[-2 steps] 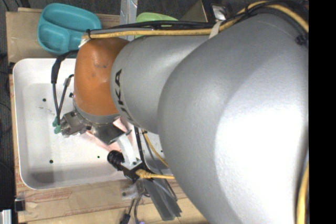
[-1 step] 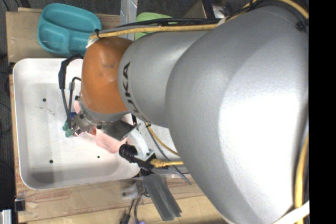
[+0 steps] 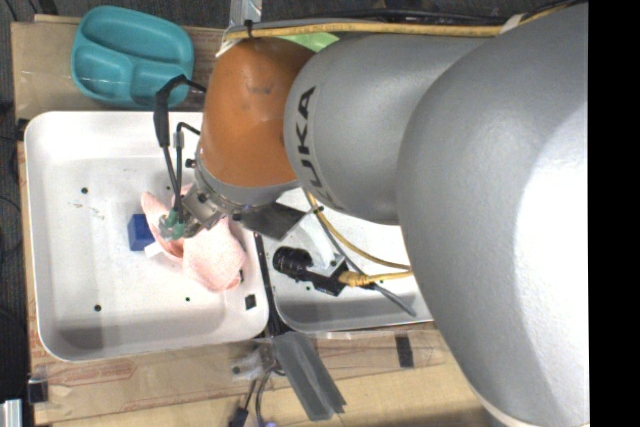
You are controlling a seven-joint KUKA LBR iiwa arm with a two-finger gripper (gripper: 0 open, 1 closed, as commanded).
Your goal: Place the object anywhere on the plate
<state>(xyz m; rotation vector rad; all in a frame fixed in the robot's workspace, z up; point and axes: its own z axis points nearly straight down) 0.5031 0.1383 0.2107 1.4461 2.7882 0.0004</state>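
- Hand (image 3: 178, 220): low over the left bin (image 3: 60, 215), tip right at the near-left part of the pink plate (image 3: 218, 263). Can't tell how far open it is, or whether it has hold of anything, as the wrist hides too much.
- A small greenish bit (image 3: 170, 229) shows at the hand's tip. Unclear if it's a held thing or part of the hand.
- Blue block (image 3: 140, 233), prob. the task's obj: sits in the left bin just left of the hand, at the plate's left edge. Can't tell if it rests on the rim or only beside it.
- Plate lies toward the bin's right wall and is partly covered by the arm (image 3: 400, 115), so the arm reaches across the right bin (image 3: 330, 320) to get there.
- Orange band (image 3: 250, 115) stands almost straight above the hand, so the approach looks top-down, fitting a drop or a pick at the plate.
- Judgement: placing isn't confirmed, as the block isn't clearly on the plate.
- Teal tray (image 3: 130, 55) sits on the desk (image 3: 90, 370) beyond the bin, well apart, not involved.
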